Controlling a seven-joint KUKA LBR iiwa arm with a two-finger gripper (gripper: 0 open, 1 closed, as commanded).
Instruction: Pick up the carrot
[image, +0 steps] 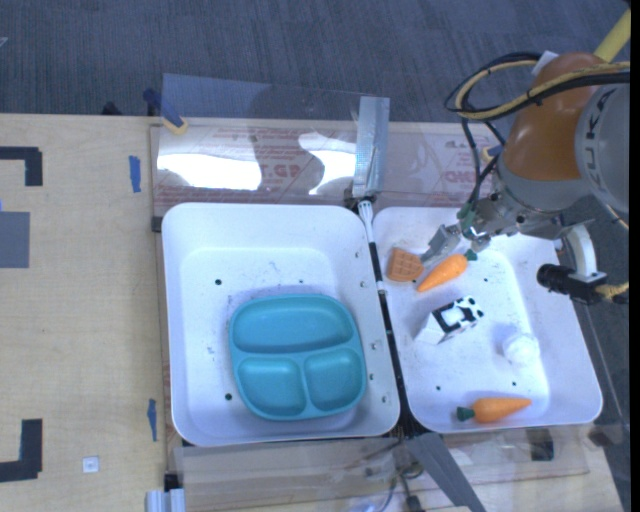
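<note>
While the grey arm (560, 150) with its orange band is reached in from the right edge of the desk (80, 330), its fingers (458, 243) are seen low over the far part of the right bin (570, 390). How far the fingers are spread cannot be told, since they are small and partly masked by the wrist. A carrot (443, 272) is seen just below the fingers, lying aslant with its green stub towards the right and its tip towards the bin's left wall; whether it is touched or gripped cannot be told. Just beside its tip, against the left wall near the far left corner of that bin, a small orange waffle-like piece (404, 265) is seen. A black and white object (457, 317) is placed near the middle of the right bin, and a small white object (520, 347) lies to its right, nearer the right wall. A second carrot (494, 408) is laid along the near edge of the same bin, its green end pointing left, well apart from the fingers. A teal divided plate (297, 354) with three compartments is set in the near half of the left bin (195, 250). Both bins are placed side by side, touching along their shared edge.
</note>
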